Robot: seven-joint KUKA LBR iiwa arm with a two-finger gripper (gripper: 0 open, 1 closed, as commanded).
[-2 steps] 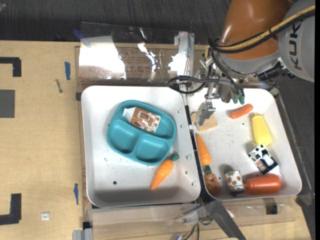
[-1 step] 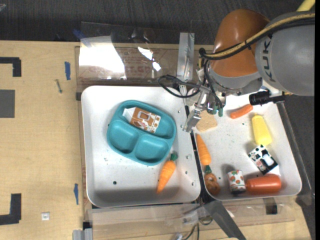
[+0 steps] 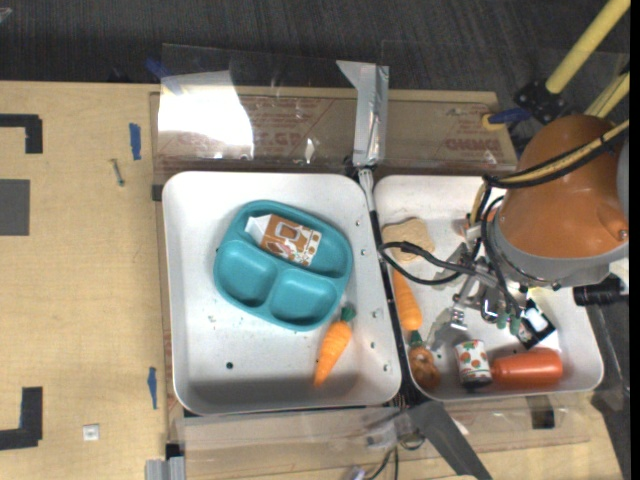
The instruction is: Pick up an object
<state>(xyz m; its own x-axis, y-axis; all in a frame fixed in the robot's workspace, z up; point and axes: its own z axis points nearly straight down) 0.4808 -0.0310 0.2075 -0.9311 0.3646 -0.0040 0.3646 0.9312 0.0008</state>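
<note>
arm: over right shallow white plastic bin (image 3: 590, 373), placed to reach its contents | gripper (image 3: 462, 320): grip state cannot be told | targets near gripper: small red-labelled can (image 3: 472, 361) just below, red sausage-shaped toy (image 3: 527, 368) beside can, orange plastic carrot (image 3: 406, 304) left

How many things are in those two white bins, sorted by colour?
Teal: 1, the tray.
Orange: 2, a carrot in the left bin and a carrot in the right.
Red: 1, the sausage.
Tan or brown: 3, a packet, a bread piece, a small round item.
White: 1, a can.
Total: 8
</note>
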